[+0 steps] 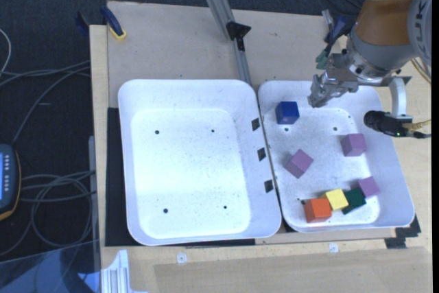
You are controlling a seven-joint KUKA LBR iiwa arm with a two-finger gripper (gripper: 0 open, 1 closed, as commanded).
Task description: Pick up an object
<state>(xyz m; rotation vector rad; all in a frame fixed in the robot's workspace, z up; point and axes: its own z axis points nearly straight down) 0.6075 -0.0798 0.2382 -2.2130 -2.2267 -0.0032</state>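
Observation:
My gripper (317, 99) hangs over the far part of the right bin (391, 216), just right of a blue cube (287, 112). Nothing shows between its tips. Lower in that bin lie a purple block (299, 162) near the middle, another purple block (353, 144) to the right, and a small purple one (368, 186) near the front right. Along the front edge sit an orange cube (317, 209), a yellow cube (337, 199) and a dark green cube (354, 199), packed side by side.
The left bin (130, 147) lies beside the right one, joined by dark clips (260, 154). A metal pole (219, 3) slants across the back of the bench. Cables trail on the dark floor at left, and a black fitting (384, 122) sticks out at the right bin's edge.

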